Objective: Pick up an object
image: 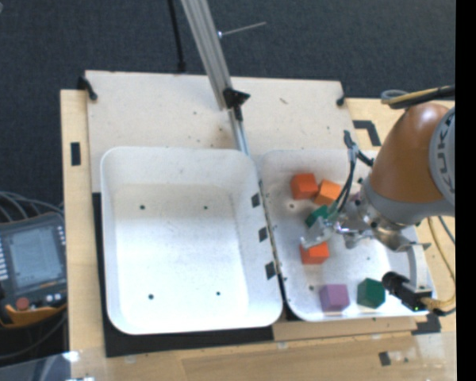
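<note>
The right bin (289, 300) holds several small blocks. An orange cube (305, 186) and a lighter orange block (331, 190) lie at its far side. A dark green block (320, 214) sits just below them. Another orange block (315, 252) lies near the middle, with a purple cube (333, 296) and a green cube (371, 292) at the near edge. My gripper (324, 232) hangs low over the bin, between the dark green block and the middle orange block, very close to both. Nothing is visibly lifted.
The left bin (111, 213) sits beside the right one, sharing a divider with black clips (263, 232). A slanted aluminium post (210, 46) rises behind the bins. A teach pendant (28, 260) lies off the bench at the left.
</note>
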`<move>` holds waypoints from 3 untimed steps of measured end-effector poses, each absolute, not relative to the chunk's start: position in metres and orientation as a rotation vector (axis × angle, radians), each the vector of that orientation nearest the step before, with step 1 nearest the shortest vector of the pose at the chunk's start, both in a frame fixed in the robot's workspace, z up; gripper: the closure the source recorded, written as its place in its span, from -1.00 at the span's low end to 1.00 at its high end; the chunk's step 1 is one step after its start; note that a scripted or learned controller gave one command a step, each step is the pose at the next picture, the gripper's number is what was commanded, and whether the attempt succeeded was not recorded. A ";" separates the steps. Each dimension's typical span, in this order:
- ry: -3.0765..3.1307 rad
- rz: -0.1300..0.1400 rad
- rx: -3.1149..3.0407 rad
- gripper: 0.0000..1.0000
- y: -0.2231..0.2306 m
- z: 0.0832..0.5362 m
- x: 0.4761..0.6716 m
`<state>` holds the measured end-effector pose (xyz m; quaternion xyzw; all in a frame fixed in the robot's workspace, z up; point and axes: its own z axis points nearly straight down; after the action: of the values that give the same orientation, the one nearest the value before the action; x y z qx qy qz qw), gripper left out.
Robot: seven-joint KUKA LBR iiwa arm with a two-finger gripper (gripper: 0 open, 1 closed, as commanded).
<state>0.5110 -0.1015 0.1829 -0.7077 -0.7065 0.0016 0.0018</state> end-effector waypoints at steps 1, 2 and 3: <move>-2.217 0.007 -2.219 -1.00 -0.105 0.120 0.509; -2.217 -0.004 -2.232 1.00 -0.106 0.134 0.512; -2.226 -0.006 -2.226 1.00 -0.114 0.195 0.512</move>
<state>0.5118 -0.1141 0.1952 -0.7070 -0.7072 -0.0018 -0.0032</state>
